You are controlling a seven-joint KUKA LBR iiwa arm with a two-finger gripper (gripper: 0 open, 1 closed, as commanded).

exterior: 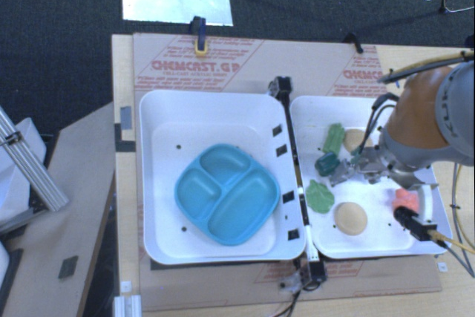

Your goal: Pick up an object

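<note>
Two shallow white plastic bins sit side by side on a bench covered with printed cardboard. The left bin (159, 122) has a smooth, glossy blue divided plate (226, 193) with rounded corners and three compartments. The right bin (371, 245) has the small stuff: a light green lumpy piece (335, 137) near the top, a dark teal chunk (326, 162) just below it, a flat leafy green piece (320, 197) by the divider, a round tan bun-like thing (350, 218), and a pinkish-orange bit (406, 200) at the right. The metal gripper (347, 172) is low, right beside the teal chunk; honestly can't tell how its jaws stand or whether it's touching.
</note>
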